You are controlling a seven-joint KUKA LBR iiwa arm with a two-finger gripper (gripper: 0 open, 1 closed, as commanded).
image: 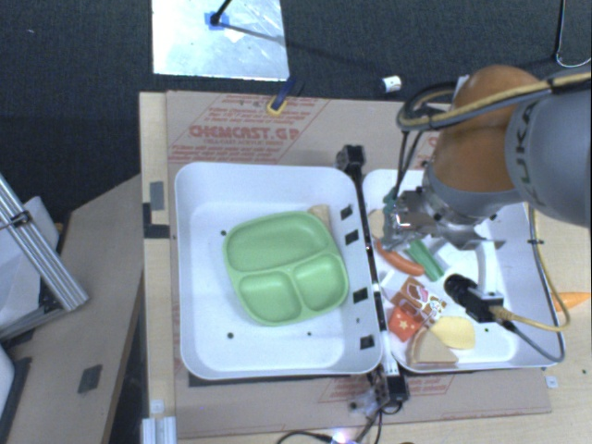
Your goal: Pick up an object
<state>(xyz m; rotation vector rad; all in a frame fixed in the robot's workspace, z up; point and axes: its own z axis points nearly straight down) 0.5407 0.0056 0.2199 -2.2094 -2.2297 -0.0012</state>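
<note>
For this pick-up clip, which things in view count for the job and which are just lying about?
For the job: gripper, carrot, green piece, red packet, yellow piece, all in the right bin.

Lying about: green tray in the left bin, foil sheet, cardboard.

The light is bright and even, and it comes from above. The two white bins (199, 248) shine, but they keep their detail. A silver sheet (220, 26) far up and left of the gripper (400, 222) has white glare. Shadows are soft and small, just under the arm (490, 146). The picture is a bit grainy and soft, and small toys near the gripper look blurry.
</note>
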